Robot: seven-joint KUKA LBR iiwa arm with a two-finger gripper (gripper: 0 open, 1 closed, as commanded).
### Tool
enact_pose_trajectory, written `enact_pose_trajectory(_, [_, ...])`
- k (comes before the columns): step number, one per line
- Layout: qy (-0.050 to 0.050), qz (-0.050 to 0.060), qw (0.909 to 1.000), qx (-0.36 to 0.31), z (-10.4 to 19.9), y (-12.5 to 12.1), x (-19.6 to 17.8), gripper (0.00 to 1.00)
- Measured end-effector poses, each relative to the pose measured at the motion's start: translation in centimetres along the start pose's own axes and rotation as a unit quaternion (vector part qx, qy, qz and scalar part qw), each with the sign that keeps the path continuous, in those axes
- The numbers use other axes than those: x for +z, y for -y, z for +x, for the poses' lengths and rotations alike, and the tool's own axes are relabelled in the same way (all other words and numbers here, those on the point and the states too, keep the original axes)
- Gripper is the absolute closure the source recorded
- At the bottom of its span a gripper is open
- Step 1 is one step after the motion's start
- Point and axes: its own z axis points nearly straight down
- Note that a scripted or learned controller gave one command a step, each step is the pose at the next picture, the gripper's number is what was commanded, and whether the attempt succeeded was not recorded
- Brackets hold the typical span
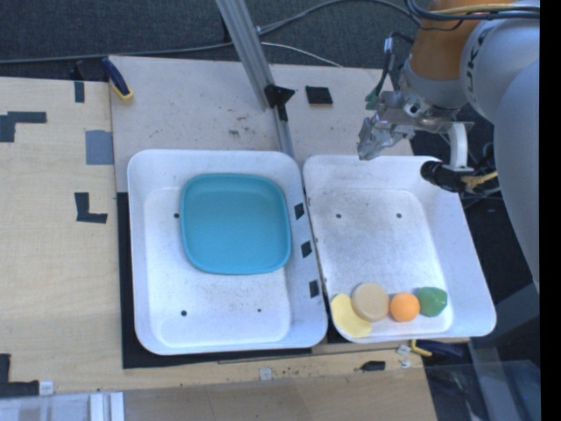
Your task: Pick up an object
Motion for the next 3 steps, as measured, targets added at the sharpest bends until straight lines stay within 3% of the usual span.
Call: enact_pose_trajectory(3, [-0.001,0.002,1.0,-0.002,16.3,2.6,-1.5,1.0])
